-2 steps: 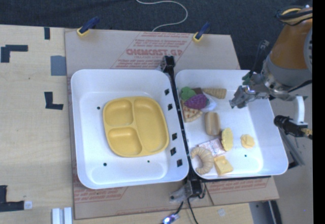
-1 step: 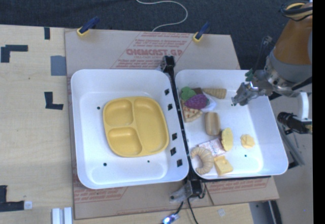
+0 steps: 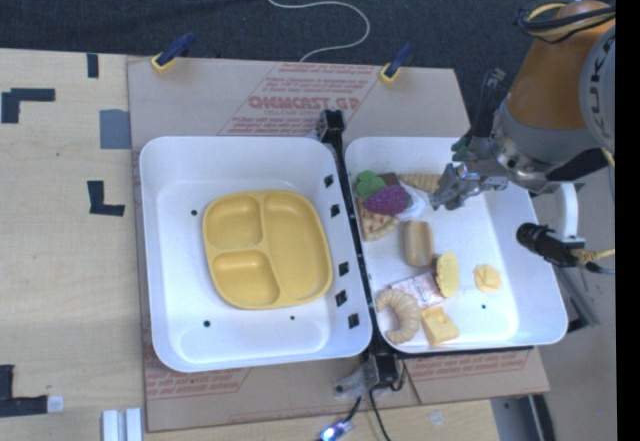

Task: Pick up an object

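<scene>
Left bin holding yellow divided plate; right bin holding toy food: purple grapes, bread roll, corn, cheese; end effector hovering over far part, grip state unclear.

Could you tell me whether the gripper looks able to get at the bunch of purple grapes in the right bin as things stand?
Probably yes. The gripper hangs over the right bin, close beside the grapes, and nothing lies on top of them, though a green piece and a waffle crowd them.
</scene>
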Controlling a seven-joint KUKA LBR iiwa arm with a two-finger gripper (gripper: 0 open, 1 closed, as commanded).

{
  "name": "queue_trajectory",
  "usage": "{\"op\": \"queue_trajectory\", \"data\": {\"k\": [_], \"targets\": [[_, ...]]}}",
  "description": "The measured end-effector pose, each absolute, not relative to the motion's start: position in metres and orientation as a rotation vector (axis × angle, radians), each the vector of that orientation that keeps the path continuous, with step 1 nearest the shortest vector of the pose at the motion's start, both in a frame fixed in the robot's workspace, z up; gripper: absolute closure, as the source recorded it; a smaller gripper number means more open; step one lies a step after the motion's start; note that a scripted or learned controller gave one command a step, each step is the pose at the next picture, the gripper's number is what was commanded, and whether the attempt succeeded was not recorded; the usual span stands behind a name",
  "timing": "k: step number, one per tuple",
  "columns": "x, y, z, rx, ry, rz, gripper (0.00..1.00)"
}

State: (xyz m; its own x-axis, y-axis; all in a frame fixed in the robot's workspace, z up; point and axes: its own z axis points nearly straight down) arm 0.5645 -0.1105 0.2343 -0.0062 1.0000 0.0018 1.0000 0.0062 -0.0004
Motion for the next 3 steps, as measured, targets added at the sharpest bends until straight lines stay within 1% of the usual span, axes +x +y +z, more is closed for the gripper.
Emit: {"op": "queue_trajectory", "data": {"k": [1,2,3], "targets": [[0.556,-0.059,0.241,-2.213,-2.227,0.000,1.00],[0.543,-0.005,0.242,-2.212,-2.226,0.002,1.00],[0.524,0.043,0.215,-2.212,-2.224,0.006,1.00]]}}
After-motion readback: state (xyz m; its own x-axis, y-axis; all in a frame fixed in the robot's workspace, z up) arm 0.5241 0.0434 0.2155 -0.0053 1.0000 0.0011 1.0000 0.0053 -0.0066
